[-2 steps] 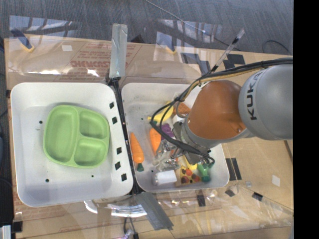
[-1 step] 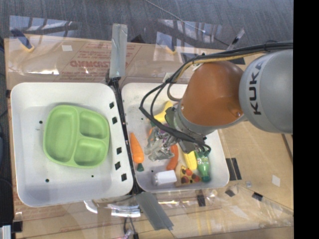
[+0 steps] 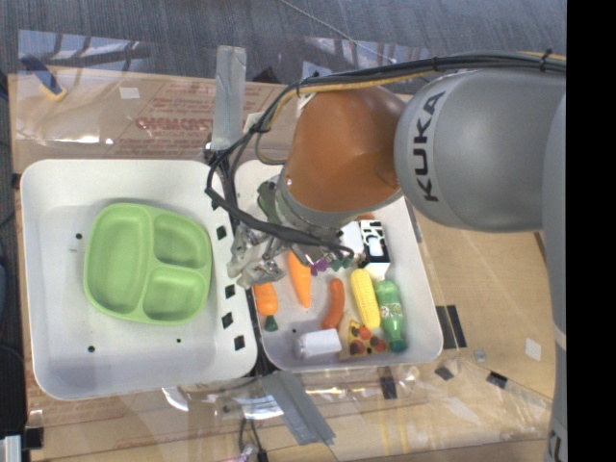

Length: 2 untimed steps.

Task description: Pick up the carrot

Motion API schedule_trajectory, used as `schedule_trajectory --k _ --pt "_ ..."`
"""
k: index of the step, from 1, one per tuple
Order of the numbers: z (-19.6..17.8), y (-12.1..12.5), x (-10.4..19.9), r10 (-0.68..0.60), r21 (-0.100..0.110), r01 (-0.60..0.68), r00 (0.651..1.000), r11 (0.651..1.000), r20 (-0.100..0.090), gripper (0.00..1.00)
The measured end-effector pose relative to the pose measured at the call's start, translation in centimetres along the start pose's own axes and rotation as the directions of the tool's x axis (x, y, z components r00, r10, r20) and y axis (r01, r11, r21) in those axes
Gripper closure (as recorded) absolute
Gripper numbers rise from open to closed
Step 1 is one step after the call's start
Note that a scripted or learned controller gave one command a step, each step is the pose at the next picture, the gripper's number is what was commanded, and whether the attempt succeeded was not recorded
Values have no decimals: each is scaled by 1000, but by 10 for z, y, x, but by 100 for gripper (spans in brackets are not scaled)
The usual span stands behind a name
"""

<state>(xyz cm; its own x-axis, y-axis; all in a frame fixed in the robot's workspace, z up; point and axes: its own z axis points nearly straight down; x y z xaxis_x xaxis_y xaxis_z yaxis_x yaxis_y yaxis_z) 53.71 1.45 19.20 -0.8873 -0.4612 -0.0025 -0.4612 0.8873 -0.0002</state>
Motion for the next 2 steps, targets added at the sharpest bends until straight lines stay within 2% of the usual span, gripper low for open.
schedule_trajectory --k 1,2 --pt "0 -67 -56 72 1 -72 997 997 0 100" --pt "-61 -134 -45 142 6 -142 990 990 4 100"
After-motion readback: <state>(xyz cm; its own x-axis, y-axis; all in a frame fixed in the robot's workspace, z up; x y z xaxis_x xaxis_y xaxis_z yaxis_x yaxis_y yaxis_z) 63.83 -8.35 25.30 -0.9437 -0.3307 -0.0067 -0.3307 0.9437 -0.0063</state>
